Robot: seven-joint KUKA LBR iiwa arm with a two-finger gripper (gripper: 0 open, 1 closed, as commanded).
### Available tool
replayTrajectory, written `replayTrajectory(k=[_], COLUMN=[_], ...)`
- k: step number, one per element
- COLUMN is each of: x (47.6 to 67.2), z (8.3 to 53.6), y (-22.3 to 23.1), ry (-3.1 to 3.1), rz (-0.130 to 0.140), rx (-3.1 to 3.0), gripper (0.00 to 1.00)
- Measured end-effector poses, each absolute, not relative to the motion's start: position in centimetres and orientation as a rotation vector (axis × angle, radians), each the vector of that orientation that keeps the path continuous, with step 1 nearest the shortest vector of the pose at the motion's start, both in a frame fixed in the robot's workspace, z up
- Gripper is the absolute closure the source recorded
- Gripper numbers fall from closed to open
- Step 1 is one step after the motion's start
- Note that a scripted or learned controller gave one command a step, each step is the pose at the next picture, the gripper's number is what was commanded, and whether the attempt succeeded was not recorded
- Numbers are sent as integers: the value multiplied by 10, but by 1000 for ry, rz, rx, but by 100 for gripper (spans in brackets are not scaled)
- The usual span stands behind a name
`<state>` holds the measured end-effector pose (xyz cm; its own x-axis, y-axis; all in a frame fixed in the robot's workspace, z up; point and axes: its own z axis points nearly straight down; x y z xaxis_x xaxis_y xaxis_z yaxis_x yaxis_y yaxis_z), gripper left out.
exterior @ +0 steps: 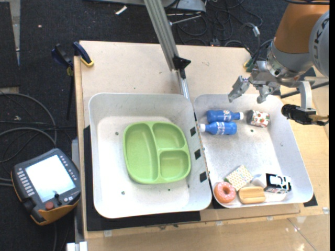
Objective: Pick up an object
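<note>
Gripper (pixel 250 90) hanging over the far edge of the right bin (pixel 293 156), fingers spread apart and holding nothing; arm (pixel 301 30) reaching in from the right.

Right bin is carrying all the loose items. Just below and slightly left of the gripper, two blue bottles are lying on their sides, nearly parallel: the upper blue bottle (pixel 222 115) with its white cap pointing right, the lower blue bottle (pixel 220 128) with its white cap pointing left. They are lying close together; contact cannot be told. Directly below the gripper and a little right, a small red-and-white can (pixel 258 118) is lying tilted, just beside the upper bottle's cap.

Well below the gripper, the bin's near edge is holding a cluster: pink frosted donut (pixel 225 192), checkered cracker (pixel 240 177) just above it, hot dog bun (pixel 252 194) beside the donut, black-and-white packet (pixel 278 182) at the right end. Items are crowding each other here.

Left bin (pixel 104 140), far left and below the gripper, is holding a green divided tray (pixel 156 152) with three compartments, lying flat near the bin's middle.
</note>
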<state>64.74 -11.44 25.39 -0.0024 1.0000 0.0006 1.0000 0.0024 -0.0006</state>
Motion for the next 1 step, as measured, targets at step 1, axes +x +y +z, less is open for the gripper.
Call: replayTrajectory(k=[1], x=[647], z=[254], y=[-114], ry=[-2224], rz=[0], rx=[-2218], gripper=[0])
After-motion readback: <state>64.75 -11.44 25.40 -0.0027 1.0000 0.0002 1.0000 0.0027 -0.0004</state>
